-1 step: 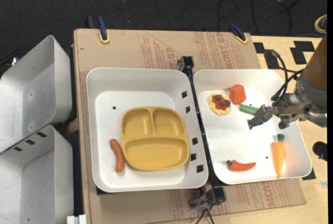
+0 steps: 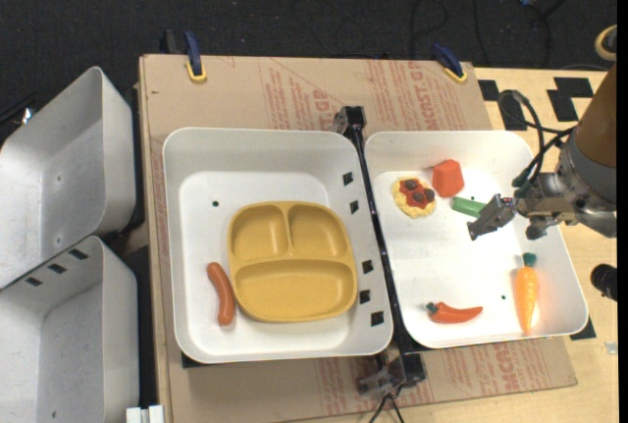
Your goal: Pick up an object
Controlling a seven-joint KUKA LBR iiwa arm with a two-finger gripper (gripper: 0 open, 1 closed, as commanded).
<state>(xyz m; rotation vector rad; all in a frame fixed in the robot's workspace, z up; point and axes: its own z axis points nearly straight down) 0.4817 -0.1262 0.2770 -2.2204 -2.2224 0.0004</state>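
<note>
One gripper perhaps open, one tray, one sausage, five toys

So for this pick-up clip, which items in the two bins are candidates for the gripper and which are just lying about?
Candidates, right bin, near the gripper:
green piece
orange block
pizza toy
carrot
red chili

Lying about, left bin:
yellow divided tray
sausage

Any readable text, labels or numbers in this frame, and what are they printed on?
Red print runs along the edges of the cardboard sheet under the two bins, upside down and too blurred to read with confidence.
No readable text on the right bin, the yellow divided plate or the toy foods.
</note>
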